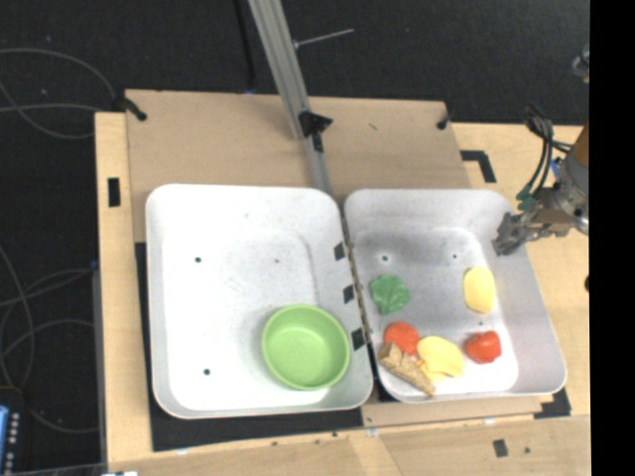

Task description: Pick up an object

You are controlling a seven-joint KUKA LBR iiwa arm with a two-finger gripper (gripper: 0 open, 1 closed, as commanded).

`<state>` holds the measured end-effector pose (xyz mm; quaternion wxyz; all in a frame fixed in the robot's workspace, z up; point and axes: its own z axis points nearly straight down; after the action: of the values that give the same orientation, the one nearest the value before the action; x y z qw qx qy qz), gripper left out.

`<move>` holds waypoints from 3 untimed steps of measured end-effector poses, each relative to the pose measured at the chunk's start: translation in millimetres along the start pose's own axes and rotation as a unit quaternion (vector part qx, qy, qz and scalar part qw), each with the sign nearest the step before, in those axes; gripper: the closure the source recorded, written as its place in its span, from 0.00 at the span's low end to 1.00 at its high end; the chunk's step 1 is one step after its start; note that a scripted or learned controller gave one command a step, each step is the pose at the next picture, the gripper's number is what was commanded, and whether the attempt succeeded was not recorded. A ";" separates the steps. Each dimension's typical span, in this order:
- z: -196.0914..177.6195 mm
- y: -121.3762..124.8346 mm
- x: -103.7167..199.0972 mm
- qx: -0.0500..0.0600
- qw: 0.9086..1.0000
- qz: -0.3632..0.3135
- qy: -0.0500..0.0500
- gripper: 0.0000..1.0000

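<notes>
The right bin holds several small items. A green leafy piece lies near its left wall. A yellow lemon-like piece sits toward the right side, with a small red item below it. Near the front lie a red-orange piece, a yellow piece and a tan piece, close together. My gripper hangs over the bin's upper right rim, above and to the right of the lemon-like piece, with nothing seen between its fingers.
In the left bin a green bowl stands at the front right corner. A slanted metal post rises behind the bins' shared edge. Bare wooden bench lies beyond the bins.
</notes>
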<state>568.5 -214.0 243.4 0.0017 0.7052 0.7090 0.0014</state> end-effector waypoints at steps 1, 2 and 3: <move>-4.4 -2.6 43.2 0.001 1.000 -0.001 0.001 1.00; -7.2 -6.9 87.1 0.001 1.000 -0.001 0.001 1.00; 3.7 -4.1 137.0 0.002 1.000 -0.001 0.000 1.00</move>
<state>563.7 -77.0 239.6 0.0001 0.7048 0.7094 0.0002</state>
